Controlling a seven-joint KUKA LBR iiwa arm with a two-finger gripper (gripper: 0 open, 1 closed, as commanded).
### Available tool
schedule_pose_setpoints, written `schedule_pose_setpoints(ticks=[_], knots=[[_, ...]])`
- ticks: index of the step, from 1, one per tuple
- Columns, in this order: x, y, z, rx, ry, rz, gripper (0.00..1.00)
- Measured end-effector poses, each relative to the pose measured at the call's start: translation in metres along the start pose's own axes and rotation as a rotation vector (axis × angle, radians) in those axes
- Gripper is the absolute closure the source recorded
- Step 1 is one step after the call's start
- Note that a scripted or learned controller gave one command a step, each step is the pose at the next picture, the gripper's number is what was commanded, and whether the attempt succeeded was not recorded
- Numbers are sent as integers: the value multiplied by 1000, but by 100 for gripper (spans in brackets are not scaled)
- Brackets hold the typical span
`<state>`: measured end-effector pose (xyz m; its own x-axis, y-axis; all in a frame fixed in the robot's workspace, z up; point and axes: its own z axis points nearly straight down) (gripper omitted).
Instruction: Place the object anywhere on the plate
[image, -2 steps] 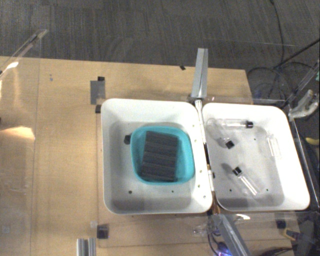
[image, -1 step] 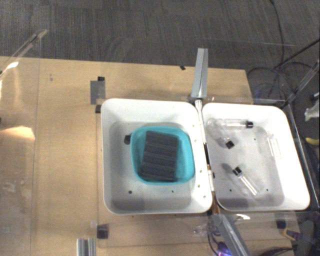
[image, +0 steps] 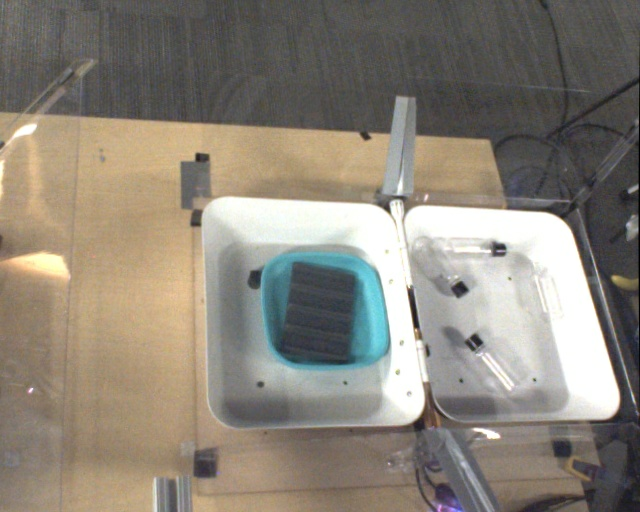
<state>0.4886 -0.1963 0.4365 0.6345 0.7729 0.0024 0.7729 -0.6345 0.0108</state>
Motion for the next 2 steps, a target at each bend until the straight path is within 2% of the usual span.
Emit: schedule_pose_setpoints(ticks=[2], knots=[[1, 0, 0, 0, 1, 242, 0]])
